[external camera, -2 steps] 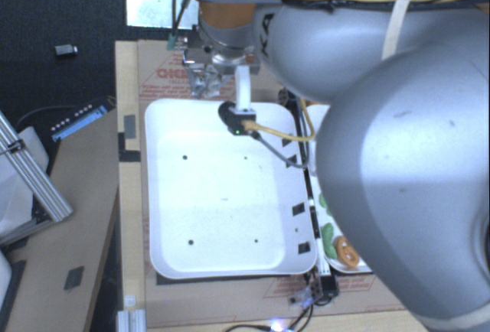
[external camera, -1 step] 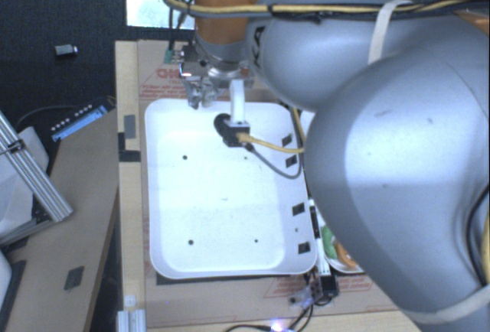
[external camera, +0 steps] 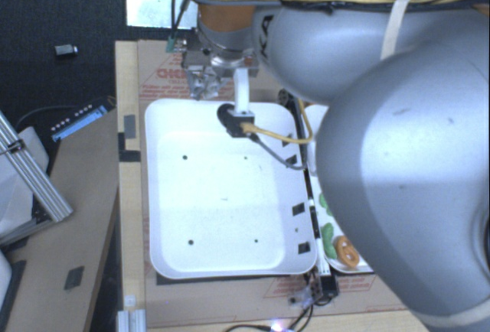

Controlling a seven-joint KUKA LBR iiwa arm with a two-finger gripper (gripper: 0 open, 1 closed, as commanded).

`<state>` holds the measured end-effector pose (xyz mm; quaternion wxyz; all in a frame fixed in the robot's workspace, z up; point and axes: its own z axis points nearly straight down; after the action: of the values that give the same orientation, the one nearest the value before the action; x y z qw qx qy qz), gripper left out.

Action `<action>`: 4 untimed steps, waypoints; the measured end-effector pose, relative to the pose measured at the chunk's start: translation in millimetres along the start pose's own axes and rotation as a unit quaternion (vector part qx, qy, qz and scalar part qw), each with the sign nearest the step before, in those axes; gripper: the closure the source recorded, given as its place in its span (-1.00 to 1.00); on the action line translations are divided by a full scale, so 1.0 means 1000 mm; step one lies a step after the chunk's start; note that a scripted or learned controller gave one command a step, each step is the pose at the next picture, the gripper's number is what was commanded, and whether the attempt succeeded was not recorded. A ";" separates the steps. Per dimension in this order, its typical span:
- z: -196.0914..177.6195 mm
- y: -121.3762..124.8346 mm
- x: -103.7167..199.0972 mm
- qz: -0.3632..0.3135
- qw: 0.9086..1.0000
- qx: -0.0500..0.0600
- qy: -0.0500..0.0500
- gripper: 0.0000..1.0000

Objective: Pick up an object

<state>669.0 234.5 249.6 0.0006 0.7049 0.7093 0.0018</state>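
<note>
**Hovering at the far rim, away from the goods**

Reading the scene from the gripper (external camera: 205, 86) outward, we find it at the far edge of the left bin (external camera: 172, 193), just over the rim; whether it is wide, narrow or carrying anything we cannot tell, since the tool is small and blurred against the cardboard behind it.

Below and toward us from the tool, the left bin's floor holds nothing we could pick; we judge the tool is parked or passing here rather than reaching for anything.

The candidates lie well apart from the tool, off to its right and nearer us, in the right bin (external camera: 360, 268): an orange ring-shaped object (external camera: 349, 253) and green pieces (external camera: 328, 233) beside it; more may lie hidden there.

What stands in the way is the arm (external camera: 398, 131) itself; its grey bulk covers most of the right bin in our view; a yellow cable (external camera: 279, 138) and a black fitting (external camera: 233, 121) hang just beside the tool, over the left bin's far corner; we judge the pick not yet begun.
</note>
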 end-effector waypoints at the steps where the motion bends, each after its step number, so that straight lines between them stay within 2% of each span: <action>1: -0.007 0.000 0.000 0.000 1.000 0.000 -0.001 1.00; 4: -0.007 0.000 0.000 0.000 1.000 0.000 -0.001 1.00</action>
<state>668.8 234.5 256.3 0.0009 0.7047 0.7095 0.0009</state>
